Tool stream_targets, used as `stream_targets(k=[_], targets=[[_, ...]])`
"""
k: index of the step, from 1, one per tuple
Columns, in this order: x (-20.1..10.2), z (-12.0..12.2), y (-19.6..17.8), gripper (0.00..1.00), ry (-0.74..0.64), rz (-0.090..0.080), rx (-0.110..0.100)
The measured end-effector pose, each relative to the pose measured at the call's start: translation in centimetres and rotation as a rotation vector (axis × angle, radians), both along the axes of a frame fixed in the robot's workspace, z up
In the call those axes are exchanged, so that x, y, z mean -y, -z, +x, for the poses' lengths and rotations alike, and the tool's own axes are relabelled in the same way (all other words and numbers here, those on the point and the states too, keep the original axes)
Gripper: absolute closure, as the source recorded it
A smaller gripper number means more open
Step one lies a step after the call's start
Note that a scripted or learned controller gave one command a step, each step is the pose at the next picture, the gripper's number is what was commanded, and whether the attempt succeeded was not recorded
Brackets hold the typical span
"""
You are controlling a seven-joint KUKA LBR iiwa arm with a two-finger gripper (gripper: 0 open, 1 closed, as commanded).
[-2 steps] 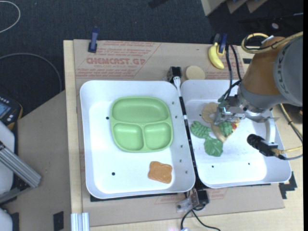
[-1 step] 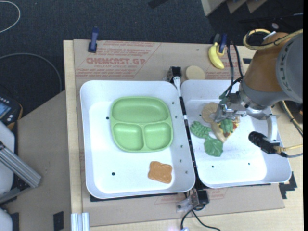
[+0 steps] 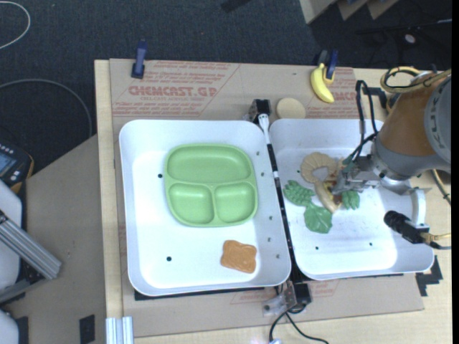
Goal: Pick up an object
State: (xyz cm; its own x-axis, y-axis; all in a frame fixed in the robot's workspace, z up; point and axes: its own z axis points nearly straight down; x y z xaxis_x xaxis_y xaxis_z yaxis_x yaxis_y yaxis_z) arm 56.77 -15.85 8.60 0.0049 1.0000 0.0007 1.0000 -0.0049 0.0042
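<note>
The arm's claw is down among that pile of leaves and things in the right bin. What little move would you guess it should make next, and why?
Probably a short, straight lift. The claw sits low in the right bin, right on the pile of green leaves and a tan piece. Raising it would show whether anything comes up with it.

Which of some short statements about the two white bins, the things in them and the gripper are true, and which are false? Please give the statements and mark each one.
1. The green divided plate lies in the left bin. True.
2. The orange-brown toy food piece lies on the green divided plate. False: it lies on the bin floor, nearer the camera than the plate and apart from it.
3. The gripper is down in the right bin, among the green leafy pieces and the tan ring-shaped piece. True.
4. The banana lies in the right bin. False: it lies outside, on the board beyond the bin's far rim.
5. The arm is over the left bin. False: it is over the right bin.
</note>
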Motion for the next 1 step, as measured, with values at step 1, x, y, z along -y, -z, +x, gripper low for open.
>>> stream_targets(k=[1], targets=[[-15.30, 2.13, -10.52, 1.00, -0.022, 0.007, 0.010]])
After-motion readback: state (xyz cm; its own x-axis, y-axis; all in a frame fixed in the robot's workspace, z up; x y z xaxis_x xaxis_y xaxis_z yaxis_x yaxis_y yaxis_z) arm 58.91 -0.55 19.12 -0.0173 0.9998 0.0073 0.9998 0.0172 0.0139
